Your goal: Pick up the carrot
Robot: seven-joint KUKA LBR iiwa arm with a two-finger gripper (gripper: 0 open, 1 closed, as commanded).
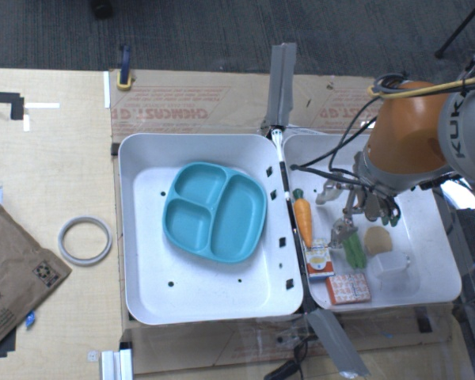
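Two bins share the worktop [55,157]; the carrot [303,219] lies against the right bin's [427,291] left wall, gripper [370,212] hovering right of it, its opening impossible to judge.

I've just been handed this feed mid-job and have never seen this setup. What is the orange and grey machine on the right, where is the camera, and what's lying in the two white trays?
The camera is fixed above the bench, looking down at a slant. The machine is a robot arm reaching in from the right; its gripper hangs over the right bin. I see nothing held between its fingers. The left bin holds a blue divided plate. In the right bin, the carrot lies along the left wall, apart from the gripper. Near it are a green vegetable, a beige rounded item and two small printed packages. A tape ring sits on the bench outside.
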